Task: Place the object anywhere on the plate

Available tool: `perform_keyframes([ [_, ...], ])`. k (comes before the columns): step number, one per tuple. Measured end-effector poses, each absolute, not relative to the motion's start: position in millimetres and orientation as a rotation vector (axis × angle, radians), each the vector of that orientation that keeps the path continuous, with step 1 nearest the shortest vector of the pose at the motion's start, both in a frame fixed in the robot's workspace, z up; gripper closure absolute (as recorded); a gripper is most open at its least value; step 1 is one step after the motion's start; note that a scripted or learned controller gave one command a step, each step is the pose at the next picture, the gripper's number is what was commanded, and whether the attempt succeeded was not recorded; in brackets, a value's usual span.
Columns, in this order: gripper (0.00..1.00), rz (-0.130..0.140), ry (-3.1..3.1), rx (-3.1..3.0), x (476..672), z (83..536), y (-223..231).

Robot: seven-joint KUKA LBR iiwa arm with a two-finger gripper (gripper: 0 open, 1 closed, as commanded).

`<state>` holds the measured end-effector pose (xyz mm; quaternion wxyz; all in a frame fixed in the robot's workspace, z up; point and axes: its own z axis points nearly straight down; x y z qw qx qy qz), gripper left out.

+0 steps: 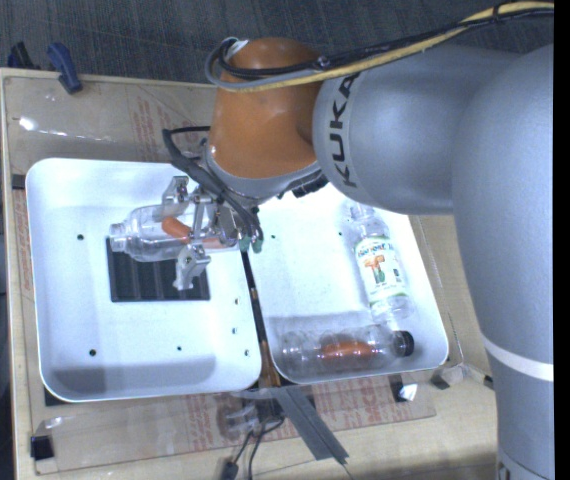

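**Bottle Held Crosswise Above the Dark Plate**

Closed on a clear bottle (150, 236), the pincer (202, 230) hangs over the left bin (65, 363), gripping the bottle near its right end, by the orange patch on its side. Long axis of the bottle running roughly left to right, body sticking out leftward from the fingers, about level. Directly under it, the plate (155, 283): a dark ribbed rectangle lying flat on the bin floor, its upper edge hidden by the bottle. So, judging by the overlap, already above the target or nearly so; height above it cannot be told from this slanted view. Next move probably a short straight drop and a release, no sideways travel needed. Worth watching for a roll once let go, since a round bottle on a flat plate may drift off the edge.

Reaching in from the right, the arm (435, 108) bends down over the seam between the bins, orange band (260, 118) uppermost, wrist pointing down and left. Well apart in the right bin (305, 268), two more bottles: a labelled bottle (379, 268) along the right wall, another bottle (345, 348) along the near wall.
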<state>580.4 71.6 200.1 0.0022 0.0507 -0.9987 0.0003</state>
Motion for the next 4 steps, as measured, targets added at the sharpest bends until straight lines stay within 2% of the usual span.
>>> perform_keyframes([
  [1, 1.0, 0.001, -3.103, 0.468, 523.5, 207, 78],
  [2, 1.0, 0.0, -3.078, 0.623, 561.2, 205, 31],
  [3, 1.0, 0.0, -3.092, 0.556, 585.7, 191, 41],
  [4, 1.0, 0.0, -2.969, 1.032, 619.5, 249, 26],
])
